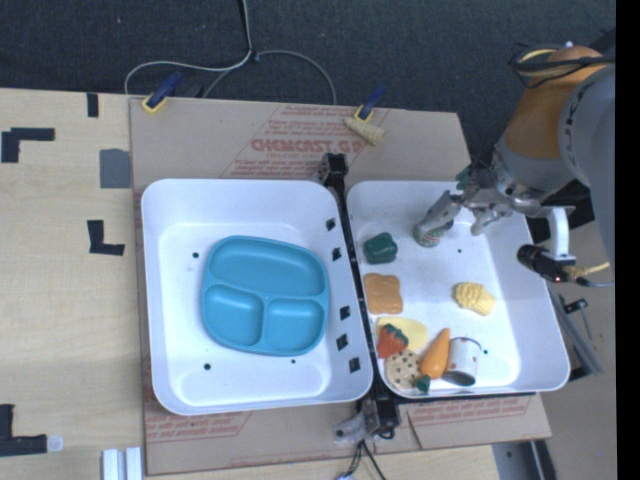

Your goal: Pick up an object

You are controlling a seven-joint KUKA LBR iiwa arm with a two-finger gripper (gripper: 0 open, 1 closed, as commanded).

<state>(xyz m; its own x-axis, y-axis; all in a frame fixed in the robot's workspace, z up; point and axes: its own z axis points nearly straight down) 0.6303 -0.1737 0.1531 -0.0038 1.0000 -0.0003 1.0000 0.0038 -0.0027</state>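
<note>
The right bin holds several toy foods: a dark green piece, a tan slice of toast, a yellow lumpy piece, an orange carrot, a red strawberry, a speckled cookie and a small silver can. My gripper hangs over the bin's far part, open, with its fingers spread and nothing between them. One fingertip is to the right of the green piece and apart from it.
The left bin holds a blue divided plate. A black divider runs between the bins. Both stand on a cardboard sheet, with cables and clips behind.
</note>
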